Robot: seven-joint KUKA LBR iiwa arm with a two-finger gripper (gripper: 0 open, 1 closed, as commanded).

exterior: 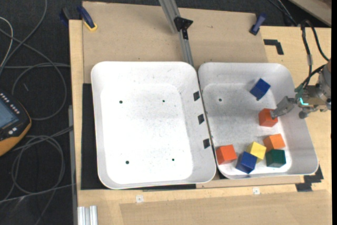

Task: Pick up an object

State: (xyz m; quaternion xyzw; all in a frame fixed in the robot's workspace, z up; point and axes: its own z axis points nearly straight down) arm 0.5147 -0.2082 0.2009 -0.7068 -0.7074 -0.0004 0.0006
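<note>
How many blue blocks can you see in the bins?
2. One blue block sits near the top of the right bin. The other blue block is at the bottom edge, between an orange block and a yellow block.

Even, bright light; soft focus

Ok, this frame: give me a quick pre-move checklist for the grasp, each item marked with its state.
1. Gripper in the right bin: ok.
2. Target next to gripper, the red block: ok.
3. Block between the fingers: cannot tell.
4. Red block apart from neighbours, the blue block and the orange block: ok.
5. Other blocks clustered along the bin's near edge, away from the gripper: ok.
</note>
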